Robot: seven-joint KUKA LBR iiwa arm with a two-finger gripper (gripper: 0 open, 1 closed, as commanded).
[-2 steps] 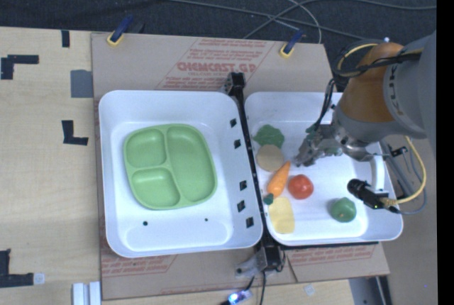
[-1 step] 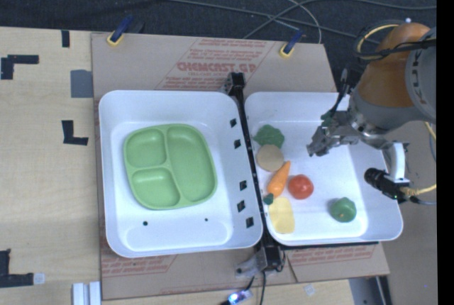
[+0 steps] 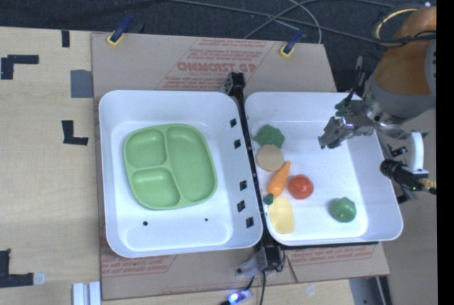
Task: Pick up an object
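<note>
step: approach, nothing held | gripper (image 3: pixel 332 137): over right bin (image 3: pixel 369 176), 2 o'clock side, finger gap unclear, cannot tell | targets: tomato (image 3: pixel 301 186) centre, green pepper (image 3: pixel 343 209) 5 o'clock | advice: choose isolated pepper, descend straight, avoid wall

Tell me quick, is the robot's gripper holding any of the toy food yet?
Gripper: above the right bin, nothing seen in it; open or closed cannot be told.
</note>
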